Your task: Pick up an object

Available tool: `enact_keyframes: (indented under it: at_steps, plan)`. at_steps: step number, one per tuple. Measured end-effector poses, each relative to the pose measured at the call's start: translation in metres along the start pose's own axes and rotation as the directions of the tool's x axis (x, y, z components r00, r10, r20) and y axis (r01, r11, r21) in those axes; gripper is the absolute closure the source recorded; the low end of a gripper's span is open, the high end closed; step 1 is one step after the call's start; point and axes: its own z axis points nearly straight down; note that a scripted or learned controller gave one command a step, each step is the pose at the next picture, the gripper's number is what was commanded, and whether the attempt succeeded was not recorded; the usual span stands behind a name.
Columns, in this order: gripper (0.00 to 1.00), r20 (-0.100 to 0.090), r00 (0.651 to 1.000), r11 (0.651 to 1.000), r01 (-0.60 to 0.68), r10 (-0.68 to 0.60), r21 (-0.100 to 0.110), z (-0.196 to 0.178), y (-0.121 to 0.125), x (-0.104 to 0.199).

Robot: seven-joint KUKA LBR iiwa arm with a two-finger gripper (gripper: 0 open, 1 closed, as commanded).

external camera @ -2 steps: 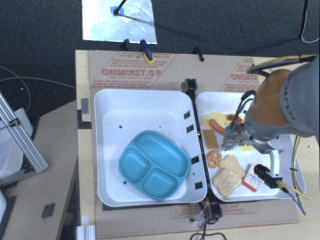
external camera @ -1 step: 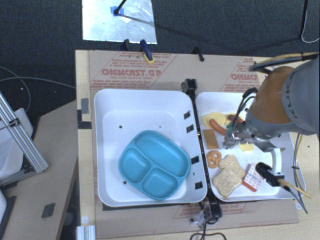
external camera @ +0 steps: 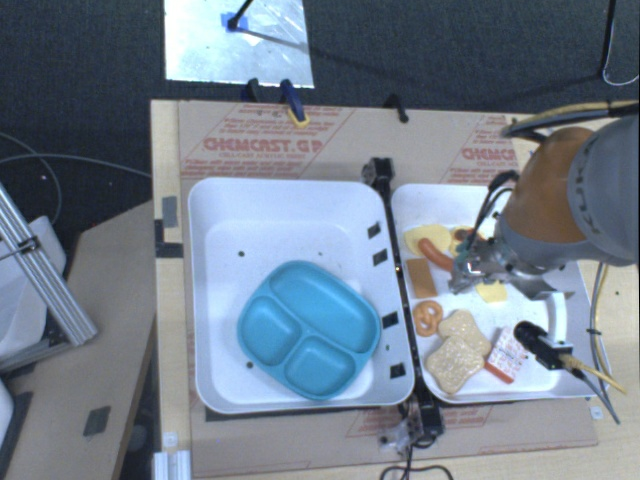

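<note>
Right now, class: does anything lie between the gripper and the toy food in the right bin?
Nothing visible does. The gripper hangs directly over the food in the right bin, close above the hot dog and the yellow piece. Its own wrist hides what lies just beneath it.

Grey arm, orange band, seemingly black cables.
</note>
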Motion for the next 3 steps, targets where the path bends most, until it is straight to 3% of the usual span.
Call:
enact_keyframes:
  at_steps: [1,2,3]
  plan:
    - [1.0,-0.003,1.0,1.0,0.011,-0.011,0.001,-0.073,0.013,0.099]
    - [1.0,-0.004,1.0,1.0,0.004,-0.004,-0.002,-0.204,-0.061,0.1]
    - [1.0,-0.002,1.0,1.0,0.001,0.0,0.02,-0.062,-0.063,0.137]
